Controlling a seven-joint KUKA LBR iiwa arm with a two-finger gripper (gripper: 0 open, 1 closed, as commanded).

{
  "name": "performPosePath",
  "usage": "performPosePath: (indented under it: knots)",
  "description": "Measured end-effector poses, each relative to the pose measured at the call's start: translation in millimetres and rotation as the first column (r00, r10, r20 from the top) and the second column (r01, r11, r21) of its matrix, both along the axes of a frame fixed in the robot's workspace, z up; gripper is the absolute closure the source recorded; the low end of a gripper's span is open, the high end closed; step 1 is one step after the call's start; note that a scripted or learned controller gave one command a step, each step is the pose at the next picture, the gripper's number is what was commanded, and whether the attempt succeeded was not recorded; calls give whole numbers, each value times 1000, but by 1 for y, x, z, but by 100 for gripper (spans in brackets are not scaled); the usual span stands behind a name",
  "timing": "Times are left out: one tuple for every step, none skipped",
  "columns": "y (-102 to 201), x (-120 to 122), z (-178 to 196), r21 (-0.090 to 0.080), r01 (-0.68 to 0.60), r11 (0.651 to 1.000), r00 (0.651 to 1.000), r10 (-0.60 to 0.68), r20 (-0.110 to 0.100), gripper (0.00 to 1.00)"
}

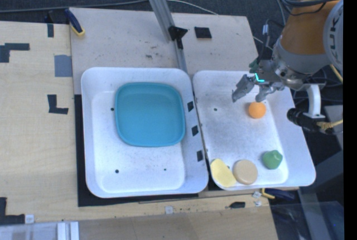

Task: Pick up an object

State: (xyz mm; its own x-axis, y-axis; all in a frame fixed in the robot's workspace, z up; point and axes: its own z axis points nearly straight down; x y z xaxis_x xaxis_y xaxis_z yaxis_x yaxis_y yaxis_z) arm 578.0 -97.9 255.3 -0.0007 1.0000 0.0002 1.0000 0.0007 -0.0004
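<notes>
The gripper [250, 91] hovers in the right bin [223, 121], fingers spread wide and holding nothing, just above-left of an orange ball [256, 110]. The arm [312, 27] carries partial lettering, "UK", at the frame's right edge.

grey arm [312, 38] — orange band, black cables, dark gripper [251, 92] with a teal light.
</notes>
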Motion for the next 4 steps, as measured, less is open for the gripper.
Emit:
performPosePath:
  knots:
    - [0,0,0,0,0,1000,1000,0,0,0]
    - [0,-5,-43,0,0,1000,1000,0,-3,0]
    - [0,-5,-106,0,0,1000,1000,0,-6,0]
    - [1,-6,-160,0,0,1000,1000,0,-5,0]
